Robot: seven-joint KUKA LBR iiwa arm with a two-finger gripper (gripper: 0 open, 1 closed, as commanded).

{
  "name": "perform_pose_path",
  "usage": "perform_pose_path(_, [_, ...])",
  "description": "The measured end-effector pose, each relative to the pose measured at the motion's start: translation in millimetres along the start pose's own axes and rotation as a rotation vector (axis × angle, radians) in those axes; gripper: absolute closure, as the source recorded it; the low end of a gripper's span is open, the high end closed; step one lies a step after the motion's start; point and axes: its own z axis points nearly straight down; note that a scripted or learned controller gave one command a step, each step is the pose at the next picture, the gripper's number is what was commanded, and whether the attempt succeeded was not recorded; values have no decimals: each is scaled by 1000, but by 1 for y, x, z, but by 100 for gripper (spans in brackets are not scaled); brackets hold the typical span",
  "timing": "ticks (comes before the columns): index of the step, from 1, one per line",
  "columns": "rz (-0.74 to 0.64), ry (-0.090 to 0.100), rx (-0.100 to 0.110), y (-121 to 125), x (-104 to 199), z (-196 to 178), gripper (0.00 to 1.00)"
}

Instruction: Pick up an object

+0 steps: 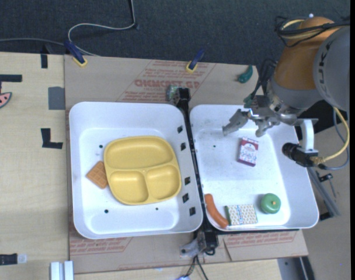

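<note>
The gripper [248, 125] is hanging over the far part of the right bin [224, 174], its fingers [232, 124] spread and pinching nothing. A small red card box [247, 152] is lying just near of it; a green fruit [270, 203] is sitting further off.

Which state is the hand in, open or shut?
Open: the hand has its two fingers spread apart with nothing between them, above the right bin.
</note>
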Motion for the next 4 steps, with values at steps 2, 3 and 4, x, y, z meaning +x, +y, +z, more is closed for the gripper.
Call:
perform_pose_path(2, [0,1,1,-40,-64,110,100])
perform_pose_path(3, [0,0,1,-40,-64,110,0])
perform_pose_path(4, [1,-2,-4,36,-79,69,0])
